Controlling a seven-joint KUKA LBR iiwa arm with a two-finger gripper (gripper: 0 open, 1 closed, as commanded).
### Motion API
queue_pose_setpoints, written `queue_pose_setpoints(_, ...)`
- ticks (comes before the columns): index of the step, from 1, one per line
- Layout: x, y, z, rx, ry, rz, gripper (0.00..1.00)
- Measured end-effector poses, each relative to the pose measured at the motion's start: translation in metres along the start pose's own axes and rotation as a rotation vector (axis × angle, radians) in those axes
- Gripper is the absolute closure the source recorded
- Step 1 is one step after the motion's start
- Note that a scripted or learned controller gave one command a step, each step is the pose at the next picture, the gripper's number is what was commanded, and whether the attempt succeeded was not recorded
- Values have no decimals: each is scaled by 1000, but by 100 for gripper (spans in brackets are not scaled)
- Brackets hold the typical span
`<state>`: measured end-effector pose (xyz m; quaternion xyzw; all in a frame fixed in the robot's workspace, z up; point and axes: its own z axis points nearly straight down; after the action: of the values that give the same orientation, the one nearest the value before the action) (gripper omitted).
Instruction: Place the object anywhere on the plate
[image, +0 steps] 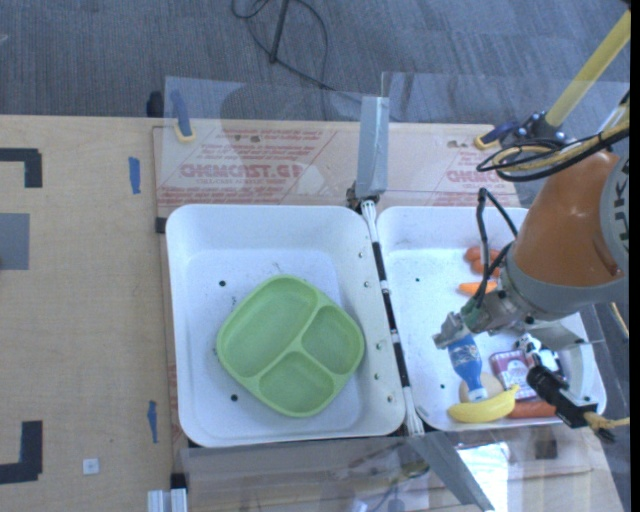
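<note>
Camera view: red backboard (240, 165) print is too faint to read.

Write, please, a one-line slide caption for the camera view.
The gripper hovers over a blue bottle and banana in the right bin; the green plate waits left.

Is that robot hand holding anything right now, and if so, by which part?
It cannot be told. The hand sits right over a blue bottle in the right bin, but the grip itself is hidden.
</note>
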<state>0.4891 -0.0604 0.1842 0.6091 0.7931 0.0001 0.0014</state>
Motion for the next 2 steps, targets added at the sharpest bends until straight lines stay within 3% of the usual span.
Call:
queue_pose_setpoints(1, 61, 48, -44, 0, 1, -109, 100)
queue_pose_setpoints(2, 61, 48, -44, 0, 1, -109, 0)
